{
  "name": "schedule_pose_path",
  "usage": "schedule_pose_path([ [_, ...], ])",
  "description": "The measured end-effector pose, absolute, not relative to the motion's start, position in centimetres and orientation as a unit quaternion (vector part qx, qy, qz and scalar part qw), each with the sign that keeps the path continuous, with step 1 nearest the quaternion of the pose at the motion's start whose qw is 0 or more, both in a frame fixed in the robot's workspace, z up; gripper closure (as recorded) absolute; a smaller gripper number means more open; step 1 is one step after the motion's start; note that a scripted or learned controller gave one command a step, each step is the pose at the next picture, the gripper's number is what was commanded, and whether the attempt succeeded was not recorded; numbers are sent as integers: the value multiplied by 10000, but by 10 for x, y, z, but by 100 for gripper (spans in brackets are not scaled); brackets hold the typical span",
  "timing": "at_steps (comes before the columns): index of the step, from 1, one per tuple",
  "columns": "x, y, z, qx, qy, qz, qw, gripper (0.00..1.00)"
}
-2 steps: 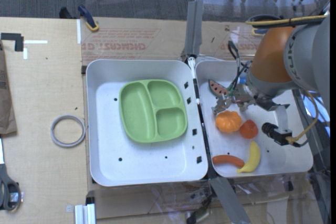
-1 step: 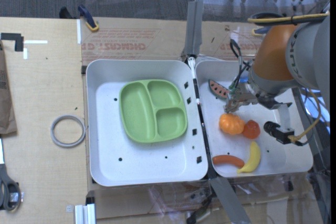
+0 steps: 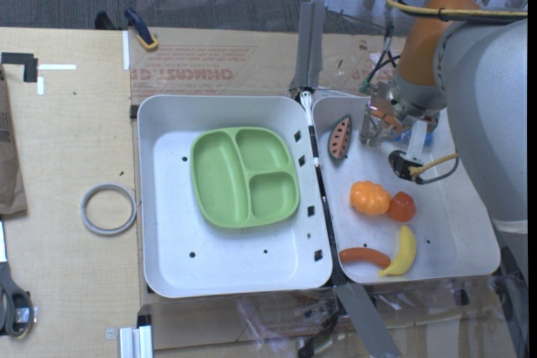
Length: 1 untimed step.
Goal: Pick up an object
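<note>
My gripper (image 3: 379,128) hangs over the back of the right bin (image 3: 470,205), open, with nothing between its fingers. A watermelon slice (image 3: 339,137) lies just to its left by the bin's left wall. In front of the gripper sit an orange pepper (image 3: 369,198) and a red tomato (image 3: 404,206), touching each other. Near the bin's front edge lie a yellow banana (image 3: 404,251) and a red chili (image 3: 364,256). A black-and-white cable loop (image 3: 415,163) on the arm hangs just right of the gripper.
The left bin (image 3: 159,205) holds a green divided plate (image 3: 246,176). On the bench at the left lie a grey ring (image 3: 108,209) and scissors (image 3: 15,310). A blue clamp (image 3: 140,28) sits at the back. A grey post (image 3: 309,46) stands between the bins at the back.
</note>
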<state>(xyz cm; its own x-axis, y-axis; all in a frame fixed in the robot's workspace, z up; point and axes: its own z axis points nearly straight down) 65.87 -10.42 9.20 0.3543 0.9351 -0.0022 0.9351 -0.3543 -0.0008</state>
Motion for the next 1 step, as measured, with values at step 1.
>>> schedule_pose_path([
  [1, 658, -165, 91, 9357, 3529, -15, 2, 100],
])
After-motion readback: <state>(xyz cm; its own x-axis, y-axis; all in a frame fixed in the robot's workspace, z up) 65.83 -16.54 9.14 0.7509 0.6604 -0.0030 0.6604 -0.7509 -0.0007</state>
